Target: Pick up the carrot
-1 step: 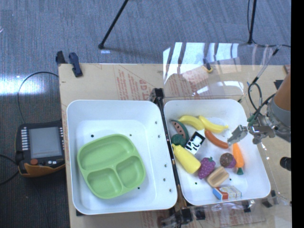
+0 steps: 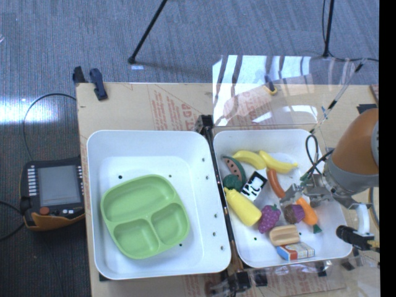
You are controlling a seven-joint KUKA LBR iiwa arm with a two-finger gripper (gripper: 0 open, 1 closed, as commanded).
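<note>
the carrot lies at the right of the frame, in the right bin, slanting from upper left to lower right with its green tip toward the bottom. the gripper sits directly over its upper end, low in the bin, a placement that suits a grab from above; whether the jaws are open, closed, or already around the carrot, i cannot tell, since the metal parts blur into the toys beneath them.

just left of the carrot a brown and purple piece touches it, and a second orange stick lies a little further up and left. this crowding could make a clean grasp hard, in my judgement, because a neighbour may be nudged or caught along with the target.

further left in the same bin are purple grapes, a yellow corn cob, two bananas, a watermelon slice and a black and white tag. a bread piece and a small box lie near the bottom wall.

the left bin holds a green divided plate, well apart from the action. both bins rest on the cardboard-covered tabletop.
</note>
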